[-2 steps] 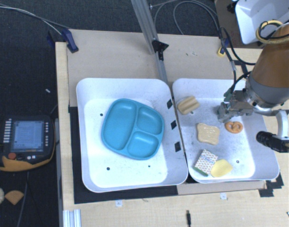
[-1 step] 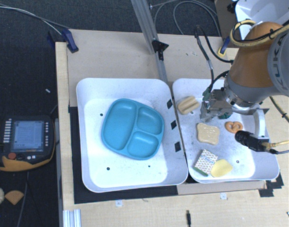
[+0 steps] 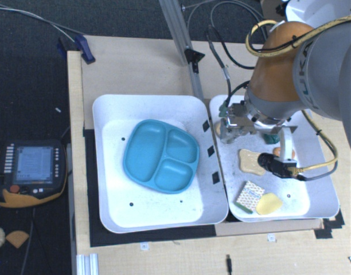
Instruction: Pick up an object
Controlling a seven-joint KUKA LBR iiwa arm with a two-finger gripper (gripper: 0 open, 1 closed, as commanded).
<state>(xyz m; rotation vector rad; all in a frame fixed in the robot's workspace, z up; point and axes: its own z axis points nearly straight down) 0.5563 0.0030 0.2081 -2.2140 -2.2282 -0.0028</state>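
Wooden bench (image 3: 78,153) carries two white bins: left bin (image 3: 106,211) holds a blue divided plate (image 3: 162,155); right bin (image 3: 319,202) holds a yellow sponge (image 3: 268,204). Gripper (image 3: 233,125) state indeterminate. Pendant (image 3: 31,171) lies on dark carpet (image 3: 26,85).

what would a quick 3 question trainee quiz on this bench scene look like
1. True or false: the blue divided plate lies in the left bin.
2. Which lies nearest the right bin's front rim? A) yellow object B) tan object C) blue plate
3. Fill in: the arm's orange band shows above the ____ bin.

Key: 1 true; 2 A; 3 right
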